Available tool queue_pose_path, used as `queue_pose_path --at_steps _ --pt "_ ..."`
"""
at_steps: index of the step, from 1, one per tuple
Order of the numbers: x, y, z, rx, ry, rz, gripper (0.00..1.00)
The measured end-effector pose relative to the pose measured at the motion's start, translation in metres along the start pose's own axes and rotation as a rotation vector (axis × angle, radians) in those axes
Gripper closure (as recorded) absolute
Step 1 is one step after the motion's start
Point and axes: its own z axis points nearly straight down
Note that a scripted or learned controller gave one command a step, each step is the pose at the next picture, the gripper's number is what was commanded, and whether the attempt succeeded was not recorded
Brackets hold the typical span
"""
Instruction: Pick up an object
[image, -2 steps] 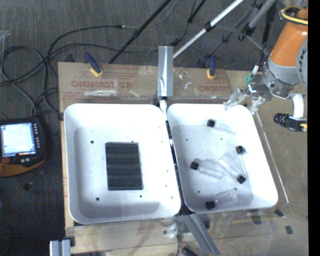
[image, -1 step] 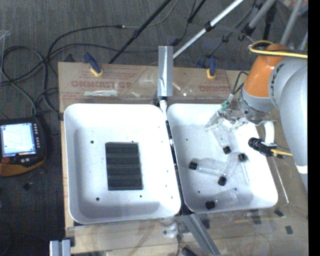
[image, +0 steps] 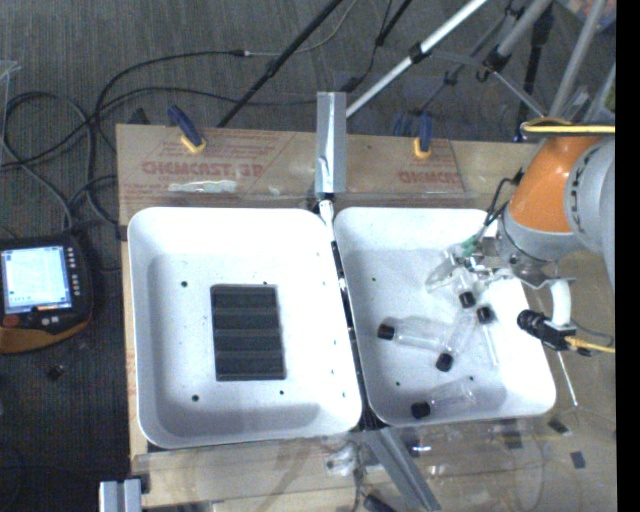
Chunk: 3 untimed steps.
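Several clear plastic vials with black caps lie in the right bin (image: 380, 262). One vial (image: 408, 335) lies near the bin's middle and another (image: 448, 398) rests by the front wall. Two more vials (image: 462, 330) are clustered under the arm. My gripper (image: 458, 268) hangs low over the right bin's back right part, just above the capped vials (image: 467, 297). Nothing can be seen held in it. A black ribbed rectangular block (image: 247, 332) lies flat in the middle of the left bin (image: 160, 250).
The grey arm with its orange band (image: 550, 195) reaches in from the right over the right bin's far corner. A metal post (image: 330, 145) stands behind the seam between the bins. A handheld screen (image: 40, 285) lies on the floor at left.
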Motion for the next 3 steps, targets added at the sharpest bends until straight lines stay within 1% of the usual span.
queue_pose_path --at_steps 1,2,3 --pt "-0.004 0.009 0.0 0.006 0.006 -0.051 0.0" --pt "-0.006 0.01 -0.009 -0.001 -0.002 -0.05 1.0" --pt "0.051 0.035 -0.107 0.014 -0.003 0.089 1.0"
